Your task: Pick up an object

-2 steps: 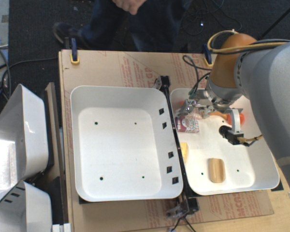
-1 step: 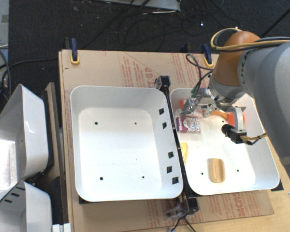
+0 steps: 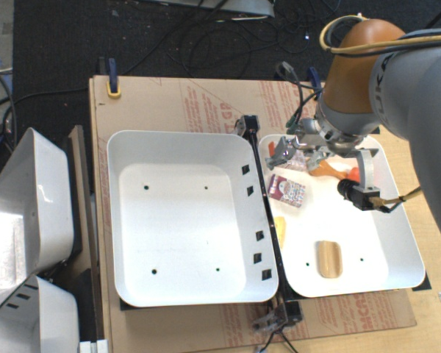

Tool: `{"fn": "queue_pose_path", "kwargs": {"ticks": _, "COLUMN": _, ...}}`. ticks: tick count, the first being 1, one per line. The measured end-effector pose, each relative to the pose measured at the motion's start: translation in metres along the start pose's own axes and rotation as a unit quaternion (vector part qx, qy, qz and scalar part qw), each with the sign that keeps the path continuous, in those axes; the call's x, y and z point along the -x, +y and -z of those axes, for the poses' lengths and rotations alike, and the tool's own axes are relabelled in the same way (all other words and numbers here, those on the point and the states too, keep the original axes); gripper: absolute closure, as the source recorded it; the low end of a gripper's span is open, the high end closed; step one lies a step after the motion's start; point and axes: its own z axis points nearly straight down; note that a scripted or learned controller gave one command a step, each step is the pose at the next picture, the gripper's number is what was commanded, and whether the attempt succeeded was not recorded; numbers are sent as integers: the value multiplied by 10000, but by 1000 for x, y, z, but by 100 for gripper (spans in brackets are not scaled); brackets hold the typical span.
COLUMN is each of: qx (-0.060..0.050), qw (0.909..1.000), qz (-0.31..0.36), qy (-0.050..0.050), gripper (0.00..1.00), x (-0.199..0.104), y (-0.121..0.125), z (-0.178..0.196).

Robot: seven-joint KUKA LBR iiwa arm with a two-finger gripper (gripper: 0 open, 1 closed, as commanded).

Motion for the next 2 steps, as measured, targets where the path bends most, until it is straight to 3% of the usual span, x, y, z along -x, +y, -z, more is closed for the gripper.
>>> {"fn": "queue_pose_path", "kwargs": {"ticks": 1, "qx": -37, "qw": 10000, "qz": 4, "qy": 4, "gripper": 100, "x": -57, "y": -29, "z": -4}}
{"fn": "queue_pose_path", "kwargs": {"ticks": 2, "qx": -24, "qw": 10000, "qz": -4, "qy": 0, "gripper": 100, "x": -79, "y": -45, "z": 19}}
